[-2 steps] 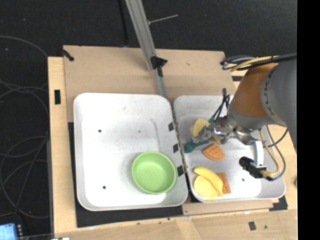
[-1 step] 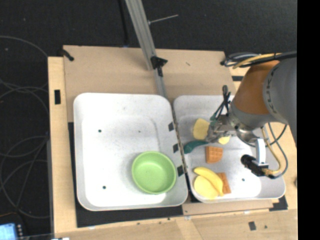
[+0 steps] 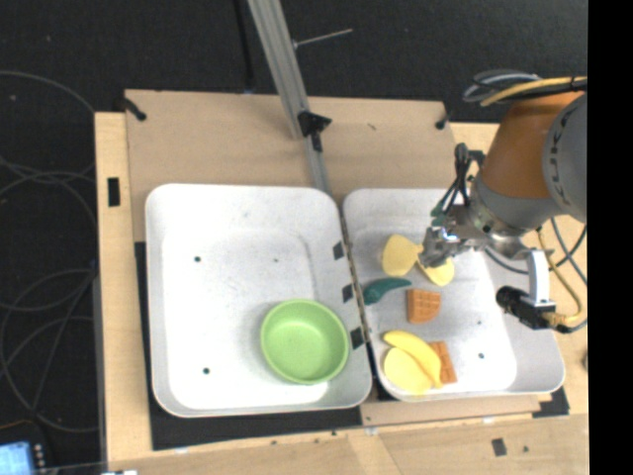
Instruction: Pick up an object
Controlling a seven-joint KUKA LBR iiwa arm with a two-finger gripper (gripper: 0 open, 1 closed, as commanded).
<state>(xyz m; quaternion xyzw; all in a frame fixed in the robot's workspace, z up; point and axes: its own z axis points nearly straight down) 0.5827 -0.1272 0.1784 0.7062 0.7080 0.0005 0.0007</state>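
My gripper (image 3: 435, 252) hangs low over the right bin (image 3: 495, 364), reaching in from the right under the grey and orange wrist. Its tip sits right at a small pale yellow piece (image 3: 441, 272), and a larger pale yellow piece (image 3: 399, 255) lies just to its left. An orange waffle-like block (image 3: 423, 306) rests below them. A teal utensil-shaped item (image 3: 384, 288) lies near the bin's left wall. At the front of the bin sit a yellow banana-like piece (image 3: 413, 353), a yellow round piece (image 3: 403, 371) and an orange strip (image 3: 444, 362).
A green bowl (image 3: 305, 339) stands at the front right of the left bin (image 3: 218, 236). A slanted metal pole (image 3: 282, 57) rises from the back of the bench between the bins. Black cable fittings (image 3: 524, 305) hang off the arm over the right bin's right side.
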